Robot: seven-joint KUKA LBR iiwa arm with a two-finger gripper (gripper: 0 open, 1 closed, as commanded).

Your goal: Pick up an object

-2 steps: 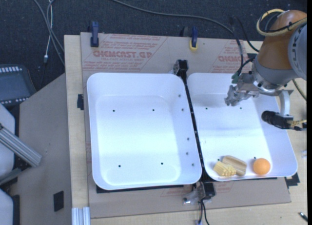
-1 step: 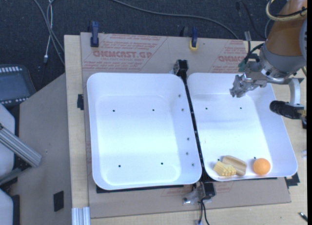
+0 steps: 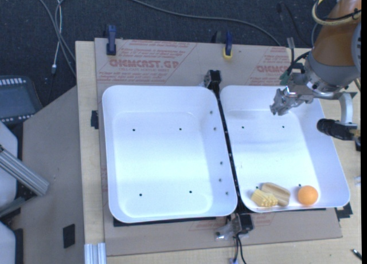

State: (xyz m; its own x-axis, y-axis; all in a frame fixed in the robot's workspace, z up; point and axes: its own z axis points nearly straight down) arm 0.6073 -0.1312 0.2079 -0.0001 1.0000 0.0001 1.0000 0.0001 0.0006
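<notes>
In the right bin [image 3: 321, 160], near its front edge, lie three small things: a yellow corn-like piece [image 3: 264, 199], a tan bread-roll-like piece [image 3: 277, 190] touching it, and an orange ball [image 3: 308, 195] a little to their right. My gripper [image 3: 280, 106] hangs over the back of the right bin, far from all three, with nothing seen between its fingers. The grey arm with its orange band [image 3: 338, 25] comes in from the upper right.
The left bin [image 3: 114, 160] sits beside the right one, a black divider strip [image 3: 226, 142] between them. Both rest on a cardboard sheet [image 3: 143, 62] held by blue clamps at the back. Cables run over the dark floor behind.
</notes>
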